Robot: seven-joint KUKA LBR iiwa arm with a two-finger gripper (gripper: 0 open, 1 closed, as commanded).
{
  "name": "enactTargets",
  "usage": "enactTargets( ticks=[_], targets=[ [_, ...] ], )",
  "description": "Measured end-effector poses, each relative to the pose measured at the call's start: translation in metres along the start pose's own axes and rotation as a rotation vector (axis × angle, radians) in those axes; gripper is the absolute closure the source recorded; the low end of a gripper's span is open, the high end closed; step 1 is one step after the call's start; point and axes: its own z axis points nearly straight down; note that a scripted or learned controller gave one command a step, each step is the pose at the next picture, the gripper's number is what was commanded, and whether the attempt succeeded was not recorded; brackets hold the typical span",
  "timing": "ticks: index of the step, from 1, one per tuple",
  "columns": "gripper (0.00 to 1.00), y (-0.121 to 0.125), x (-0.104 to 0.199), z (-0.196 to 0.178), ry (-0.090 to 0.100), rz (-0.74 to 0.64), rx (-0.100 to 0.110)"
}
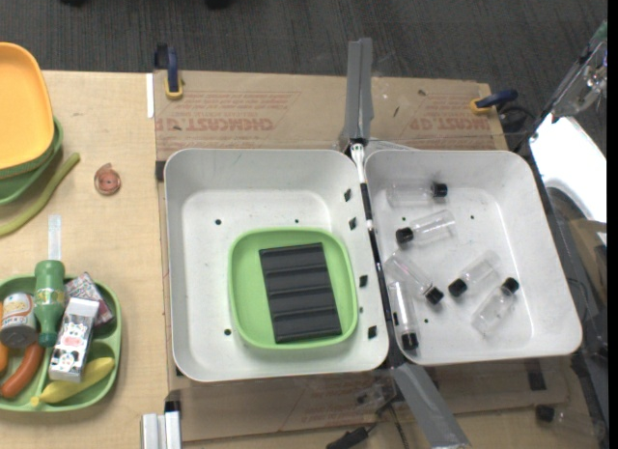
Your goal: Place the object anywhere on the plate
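A square green plate lies in the left white bin, a little below its middle. A black ridged block rests flat on the plate's centre. In the right white bin lie several clear vials with black caps. One vial is near the middle, another is toward the back, and a third is at the front right. A long vial lies along that bin's left wall.
Left of the bins, a green tray of toy food and stacked yellow and green dishes sit on the wooden table. A small pink piece lies between them. A grey post stands behind the bins' shared wall. White equipment is at the right.
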Motion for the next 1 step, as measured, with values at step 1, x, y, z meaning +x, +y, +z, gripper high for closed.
enactTargets(
  ticks=[1],
  targets=[
    [0.0,0.0257,0.013,-0.0241,0.0,0.087,0.001]
  ],
)
